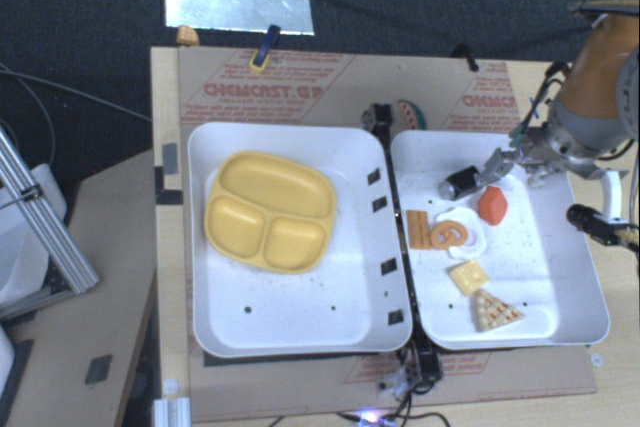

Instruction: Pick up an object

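Red-orange piece [492, 205] lies just beside the gripper [505, 170], whose spread I cannot tell; an off-centre descent might perhaps knock it aside.

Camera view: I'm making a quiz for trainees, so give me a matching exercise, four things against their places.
1 yellow plate
2 red piece
3 yellow cube
4 tan wedge

A right bin, lowest in view
B left bin
C right bin, uppermost of its three
D right bin, just above the tan wedge

Pairs: 1-B, 2-C, 3-D, 4-A
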You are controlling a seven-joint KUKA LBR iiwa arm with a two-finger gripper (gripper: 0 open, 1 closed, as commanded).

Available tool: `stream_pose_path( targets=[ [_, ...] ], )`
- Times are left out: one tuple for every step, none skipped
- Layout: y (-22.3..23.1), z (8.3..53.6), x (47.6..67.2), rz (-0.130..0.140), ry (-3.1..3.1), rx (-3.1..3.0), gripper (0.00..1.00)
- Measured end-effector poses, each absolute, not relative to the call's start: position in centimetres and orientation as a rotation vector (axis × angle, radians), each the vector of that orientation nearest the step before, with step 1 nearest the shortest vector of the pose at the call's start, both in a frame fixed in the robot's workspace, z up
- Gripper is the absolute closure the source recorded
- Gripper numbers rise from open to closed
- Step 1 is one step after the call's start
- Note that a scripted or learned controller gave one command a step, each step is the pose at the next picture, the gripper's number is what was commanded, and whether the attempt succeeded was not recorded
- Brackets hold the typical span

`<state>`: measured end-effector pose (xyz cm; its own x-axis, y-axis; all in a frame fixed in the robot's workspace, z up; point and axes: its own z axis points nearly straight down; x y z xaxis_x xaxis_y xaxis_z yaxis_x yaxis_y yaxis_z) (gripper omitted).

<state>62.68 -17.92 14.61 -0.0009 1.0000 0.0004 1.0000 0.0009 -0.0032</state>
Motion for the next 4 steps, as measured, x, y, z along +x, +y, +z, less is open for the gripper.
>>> stream_pose_path(
  targets=[
    [-16.3,10.4,64.0,-0.013,-2.234,-2.23,0.0],
    [-18.2,9.5,65.0,-0.025,-2.233,-2.226,0.0],
    [-18.7,8.7,59.1,-0.002,-2.225,-2.225,0.0],
    [-15.1,8.5,52.2,0.0,-2.219,-2.219,0.0]
  ],
)
